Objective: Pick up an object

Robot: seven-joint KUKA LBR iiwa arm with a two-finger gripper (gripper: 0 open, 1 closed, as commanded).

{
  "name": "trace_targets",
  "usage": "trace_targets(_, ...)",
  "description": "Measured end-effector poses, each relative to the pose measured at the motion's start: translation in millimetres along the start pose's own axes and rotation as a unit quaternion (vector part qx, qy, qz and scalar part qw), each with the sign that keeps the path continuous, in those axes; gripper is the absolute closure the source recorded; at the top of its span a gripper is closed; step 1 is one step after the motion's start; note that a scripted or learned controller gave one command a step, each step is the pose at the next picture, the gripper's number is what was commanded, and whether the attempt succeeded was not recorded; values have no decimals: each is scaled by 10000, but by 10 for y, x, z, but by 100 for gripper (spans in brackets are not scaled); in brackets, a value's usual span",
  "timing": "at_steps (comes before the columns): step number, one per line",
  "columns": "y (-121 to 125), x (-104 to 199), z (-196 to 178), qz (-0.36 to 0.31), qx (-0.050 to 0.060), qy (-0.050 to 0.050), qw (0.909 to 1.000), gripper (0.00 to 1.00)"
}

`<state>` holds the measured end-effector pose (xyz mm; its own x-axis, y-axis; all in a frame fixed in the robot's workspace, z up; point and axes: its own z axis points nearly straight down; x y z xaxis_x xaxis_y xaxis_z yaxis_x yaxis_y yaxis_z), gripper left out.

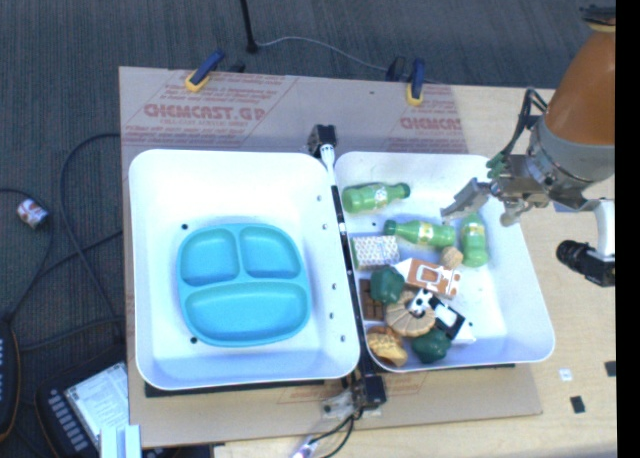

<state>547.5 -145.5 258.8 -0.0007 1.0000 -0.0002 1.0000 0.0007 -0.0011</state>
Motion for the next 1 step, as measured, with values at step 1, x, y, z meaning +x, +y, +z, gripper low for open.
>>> trace_targets(1,298,-127,1605,4,13,2,10000,0)
